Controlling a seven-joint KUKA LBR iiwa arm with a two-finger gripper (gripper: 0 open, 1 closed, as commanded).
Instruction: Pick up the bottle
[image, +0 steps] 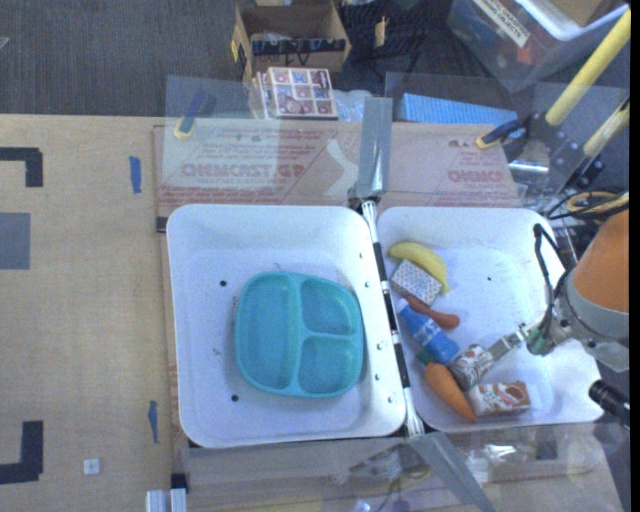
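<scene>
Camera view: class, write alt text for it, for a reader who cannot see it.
A robot gripper reaches from the right into the right bin, beside a blue bottle, a carrot, a banana and small packets. The left bin holds a teal divided plate.

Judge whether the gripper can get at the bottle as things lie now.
Probably yes: the gripper hangs just right of the bottle, whose top is uncovered, though the carrot crowds it from below.

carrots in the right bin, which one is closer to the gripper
The bigger orange carrot at the bin's lower edge, lying right beside the gripper. The slimmer, redder carrot lies farther up, past the blue bottle, near the banana.
</scene>
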